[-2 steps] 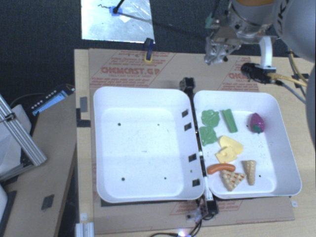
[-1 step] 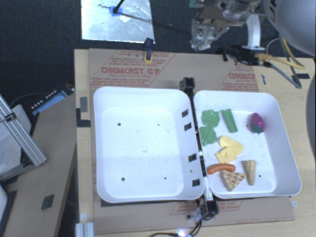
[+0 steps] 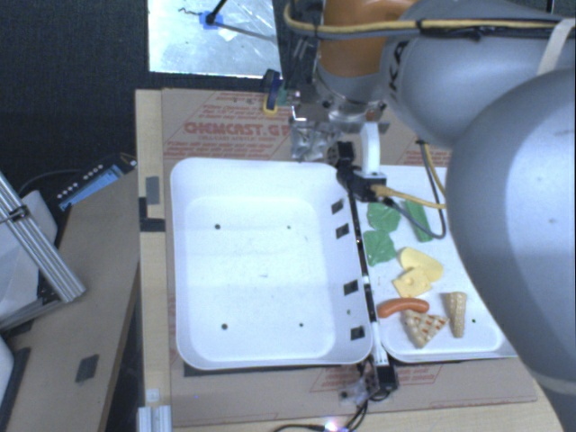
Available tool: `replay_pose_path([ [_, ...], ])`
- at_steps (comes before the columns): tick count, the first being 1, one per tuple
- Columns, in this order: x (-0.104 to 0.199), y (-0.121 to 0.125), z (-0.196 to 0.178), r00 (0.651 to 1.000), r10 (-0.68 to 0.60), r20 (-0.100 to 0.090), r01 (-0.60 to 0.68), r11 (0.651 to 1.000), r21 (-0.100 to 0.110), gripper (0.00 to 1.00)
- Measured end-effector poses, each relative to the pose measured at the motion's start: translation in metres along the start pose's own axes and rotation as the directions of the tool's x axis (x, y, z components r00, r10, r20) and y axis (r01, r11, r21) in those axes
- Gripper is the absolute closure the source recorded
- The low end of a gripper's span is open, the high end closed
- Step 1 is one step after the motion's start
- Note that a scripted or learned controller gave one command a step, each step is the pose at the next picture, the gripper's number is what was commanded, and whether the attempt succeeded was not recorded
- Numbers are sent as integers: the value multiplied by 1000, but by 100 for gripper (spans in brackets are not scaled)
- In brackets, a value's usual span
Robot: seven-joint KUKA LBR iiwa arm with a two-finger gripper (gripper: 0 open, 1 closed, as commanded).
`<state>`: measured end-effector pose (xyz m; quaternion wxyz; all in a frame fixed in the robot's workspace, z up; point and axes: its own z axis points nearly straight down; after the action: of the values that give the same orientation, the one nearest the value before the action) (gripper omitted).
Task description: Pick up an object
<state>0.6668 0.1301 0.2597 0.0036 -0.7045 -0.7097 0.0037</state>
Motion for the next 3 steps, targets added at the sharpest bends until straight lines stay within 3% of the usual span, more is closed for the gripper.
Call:
replay_pose_path([
  [1,27,2,46,1000,2,-1,-2,1000,-10,100],
  [2,78,3,29,1000,0,-3,0,1000,-14,100],
  [3,106,3,9,1000,0,-3,-1,1000,-13,100],
])
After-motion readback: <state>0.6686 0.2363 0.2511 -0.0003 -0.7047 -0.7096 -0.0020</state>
